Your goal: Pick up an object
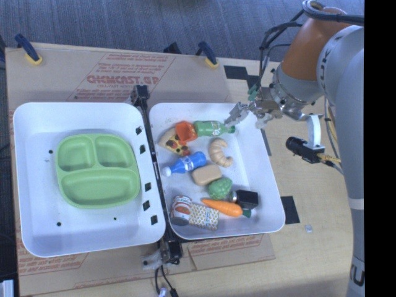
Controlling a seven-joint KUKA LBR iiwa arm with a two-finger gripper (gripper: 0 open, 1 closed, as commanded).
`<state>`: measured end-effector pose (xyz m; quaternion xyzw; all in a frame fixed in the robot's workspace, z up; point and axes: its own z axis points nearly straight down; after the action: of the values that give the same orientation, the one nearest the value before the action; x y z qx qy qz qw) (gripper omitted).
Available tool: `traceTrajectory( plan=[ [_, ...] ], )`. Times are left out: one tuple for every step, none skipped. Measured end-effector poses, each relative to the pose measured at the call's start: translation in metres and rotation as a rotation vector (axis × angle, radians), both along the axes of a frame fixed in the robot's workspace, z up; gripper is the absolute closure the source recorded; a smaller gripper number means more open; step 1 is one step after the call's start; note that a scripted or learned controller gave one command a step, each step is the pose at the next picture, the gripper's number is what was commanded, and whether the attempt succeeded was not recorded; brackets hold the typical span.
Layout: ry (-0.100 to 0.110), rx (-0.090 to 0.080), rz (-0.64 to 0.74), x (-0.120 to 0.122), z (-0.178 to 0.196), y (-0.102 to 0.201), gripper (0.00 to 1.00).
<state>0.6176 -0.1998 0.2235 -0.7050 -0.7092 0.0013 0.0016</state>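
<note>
The right white bin (266,166) holds several toy foods: a green bottle (210,127), an orange-red piece (185,132), a pizza slice (172,143), a croissant (219,151), a blue bottle (187,163), a tan bread piece (206,175), a broccoli (219,187), a carrot (223,208), a small black block (247,198) and a printed carton (195,214). My gripper (249,114) hovers over the bin's far right corner, just right of the green bottle. It is open, with nothing between its fingers.
The left white bin (25,166) holds a green divided plate (98,170). A black clip rail (148,159) runs between the bins. Cardboard lies under both bins. The arm's cables and a black fitting (303,147) hang right of the right bin.
</note>
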Motion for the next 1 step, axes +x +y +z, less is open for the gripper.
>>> traceTrajectory(
  plan=[
    [0.012, 0.003, -0.002, 0.0335, -0.1233, 0.0485, 0.0]
  ],
)
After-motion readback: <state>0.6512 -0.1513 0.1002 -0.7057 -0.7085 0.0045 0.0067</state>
